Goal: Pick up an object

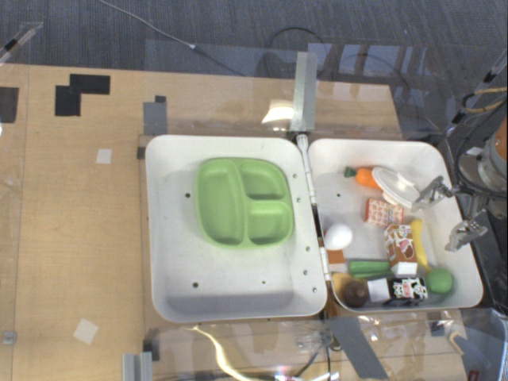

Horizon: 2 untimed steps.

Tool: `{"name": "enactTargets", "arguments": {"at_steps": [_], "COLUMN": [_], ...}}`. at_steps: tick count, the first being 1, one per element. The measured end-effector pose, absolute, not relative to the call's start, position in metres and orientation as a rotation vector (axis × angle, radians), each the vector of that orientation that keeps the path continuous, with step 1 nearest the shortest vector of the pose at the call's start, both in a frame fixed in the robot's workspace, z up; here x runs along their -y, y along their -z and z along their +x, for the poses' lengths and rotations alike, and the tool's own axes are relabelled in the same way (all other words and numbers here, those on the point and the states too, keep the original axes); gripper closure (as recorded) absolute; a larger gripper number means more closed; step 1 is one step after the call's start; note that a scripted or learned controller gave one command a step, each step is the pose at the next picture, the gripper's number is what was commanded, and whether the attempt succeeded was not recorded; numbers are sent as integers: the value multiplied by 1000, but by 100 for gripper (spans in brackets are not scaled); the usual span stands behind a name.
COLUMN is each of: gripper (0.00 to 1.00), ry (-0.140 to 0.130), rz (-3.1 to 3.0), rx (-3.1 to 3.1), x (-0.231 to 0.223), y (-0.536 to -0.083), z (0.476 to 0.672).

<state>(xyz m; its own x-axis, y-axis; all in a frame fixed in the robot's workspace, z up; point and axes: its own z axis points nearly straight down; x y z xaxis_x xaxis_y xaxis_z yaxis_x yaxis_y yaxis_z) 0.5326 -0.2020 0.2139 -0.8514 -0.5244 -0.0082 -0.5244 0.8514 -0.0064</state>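
The tan bench (71,236) carried two white bins side by side. The right bin (373,143) lay directly under the spread jaws of the gripper (450,211), and the left bin (175,292) touched its side farther from the jaws. Well beyond both, farthest from the jaws, black patches (79,92) and small pale squares (104,156) lay flat on the bench.
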Motion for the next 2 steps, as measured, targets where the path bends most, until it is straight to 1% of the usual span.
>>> {"name": "enactTargets", "arguments": {"at_steps": [1,2], "gripper": [0,0], "ry": [11,20], "rz": [-970,-809], "rx": [-2973,-3008], "x": [163,139], "y": [-104,-92], "z": [521,515]}}
